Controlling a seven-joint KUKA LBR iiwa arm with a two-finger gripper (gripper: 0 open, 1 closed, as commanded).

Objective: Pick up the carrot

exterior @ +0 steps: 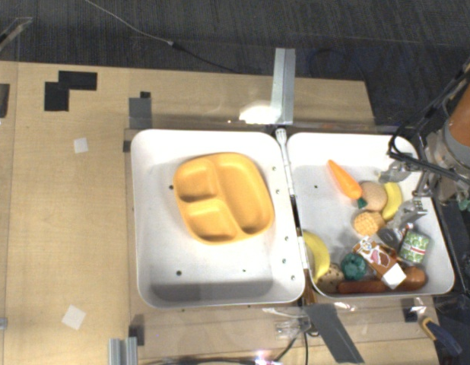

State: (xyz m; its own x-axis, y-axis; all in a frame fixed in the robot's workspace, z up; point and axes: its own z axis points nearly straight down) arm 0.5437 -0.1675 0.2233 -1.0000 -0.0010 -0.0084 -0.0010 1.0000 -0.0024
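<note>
- The carrot [344,179] is lying in the right bin [319,158], in its far half, with the orange body slanting toward the far-left and the green tip pointing toward the near-right; nothing is gripping it.
- The gripper [408,217] is hanging over the right side of that same bin, near its right wall, reaching in from the right edge of the view; whether it is spread or closed is something I cannot tell, and nothing is visibly sitting between its tips.
- The arm [459,139] is showing above it at the right edge, grey with an orange band, with black cables looping beside it.
- Just left of the gripper, a yellow banana [392,199] and a pale round food piece [374,196] are lying close to the carrot's green tip.
- A green can [414,247] is standing near the bin's near-right corner, just below the gripper.
- A heap of toy food [369,268] is crowding the near edge of the right bin, and a second banana [319,253] is resting against its left wall.
- The left bin [155,204] is carrying a yellow divided plate [221,196] near its middle.
- Both bins are sitting side by side on the tabletop [60,226], touching along their shared edge.
</note>
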